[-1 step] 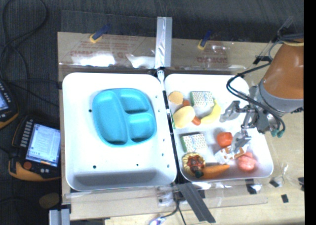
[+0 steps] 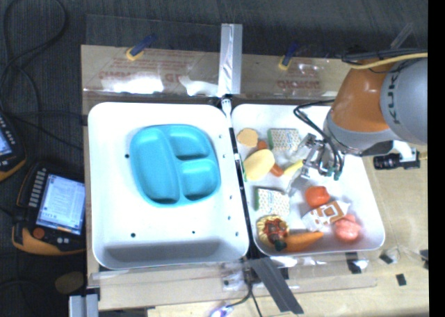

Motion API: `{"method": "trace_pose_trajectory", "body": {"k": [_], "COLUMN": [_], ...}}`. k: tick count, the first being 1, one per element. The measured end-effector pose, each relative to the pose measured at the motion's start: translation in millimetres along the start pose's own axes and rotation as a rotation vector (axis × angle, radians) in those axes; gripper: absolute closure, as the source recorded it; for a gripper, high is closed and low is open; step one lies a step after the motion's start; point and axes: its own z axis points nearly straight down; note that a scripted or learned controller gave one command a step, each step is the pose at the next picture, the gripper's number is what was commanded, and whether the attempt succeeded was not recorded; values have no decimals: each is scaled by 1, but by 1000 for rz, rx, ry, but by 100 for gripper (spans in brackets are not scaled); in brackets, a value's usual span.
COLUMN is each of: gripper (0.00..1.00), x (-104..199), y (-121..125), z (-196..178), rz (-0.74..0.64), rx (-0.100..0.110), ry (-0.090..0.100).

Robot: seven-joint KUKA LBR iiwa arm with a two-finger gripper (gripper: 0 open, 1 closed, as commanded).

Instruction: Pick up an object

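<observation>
pincer [image 2: 321, 160] over right bin [image 2: 368, 197] | grip unclear | red tomato [image 2: 317, 195] just below

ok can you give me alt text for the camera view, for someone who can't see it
A grey robot arm with an orange band reaches in from the right, its claw low over the right white bin, which is crowded with toy food including a carrot and a tomato. The left white bin holds a blue divided tray.
</observation>
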Motion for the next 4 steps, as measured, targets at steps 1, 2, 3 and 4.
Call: {"method": "trace_pose_trajectory", "body": {"k": [1, 2, 3, 4], "gripper": [0, 0, 0, 100], "x": [-58, -54, -72, -74], "y": [14, 58, 71, 71], "z": [4, 4, 17, 4], "rz": [325, 692, 1213, 1210], "rx": [-1, -3, -11, -12], "ry": [-5, -6, -11, -20]}}
